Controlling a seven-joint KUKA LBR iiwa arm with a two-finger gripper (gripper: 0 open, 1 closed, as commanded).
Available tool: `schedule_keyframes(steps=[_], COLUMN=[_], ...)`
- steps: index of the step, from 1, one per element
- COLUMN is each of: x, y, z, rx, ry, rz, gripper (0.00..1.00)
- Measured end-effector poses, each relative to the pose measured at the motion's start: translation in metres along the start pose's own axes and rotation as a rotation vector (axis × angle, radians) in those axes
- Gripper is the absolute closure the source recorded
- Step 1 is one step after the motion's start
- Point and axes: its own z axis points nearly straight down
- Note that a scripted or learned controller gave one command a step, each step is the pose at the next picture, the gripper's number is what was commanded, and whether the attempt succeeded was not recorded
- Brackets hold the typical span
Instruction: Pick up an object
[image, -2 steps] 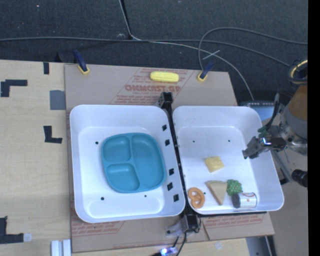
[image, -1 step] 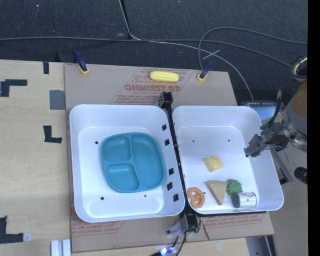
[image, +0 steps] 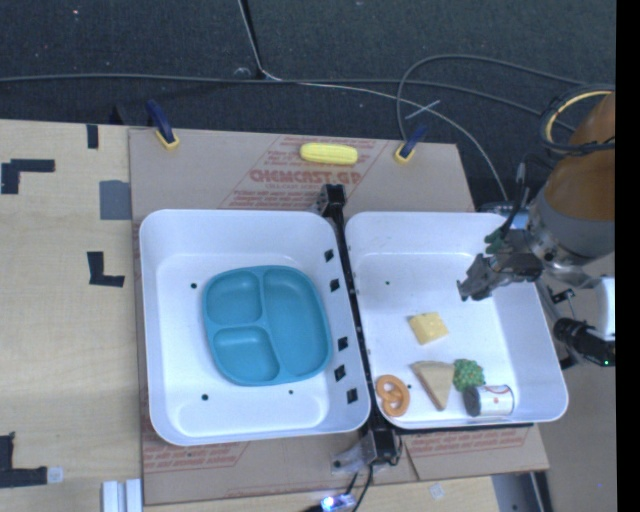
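While the gripper (image: 478, 283) hung at the right bin's (image: 520, 330) upper right, grasp unreadable, the cheese (image: 428, 327) lay just lower-left.

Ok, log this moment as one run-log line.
gripper: over right bin, holding nothing seen | nearest: cheese piece | pretzel, broccoli: near front wall | blue plate: left bin

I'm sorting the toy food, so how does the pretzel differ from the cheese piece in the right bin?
The pretzel is orange-brown and looped with holes; the cheese piece is pale yellow and solid. The pretzel lies at the right bin's near left corner, beside the bread slice; the cheese piece lies apart, near the bin's middle. Both are small and lie flat on the bin floor.
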Motion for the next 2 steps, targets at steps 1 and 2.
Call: schedule_keyframes(steps=[1,2], x=[0.045,0.103], y=[0.030,0.058], z=[0.018,0.024], rx=[0.002,0.001], ry=[-0.001,0.000], rz=[0.001,-0.001], gripper=[1.00,1.00])
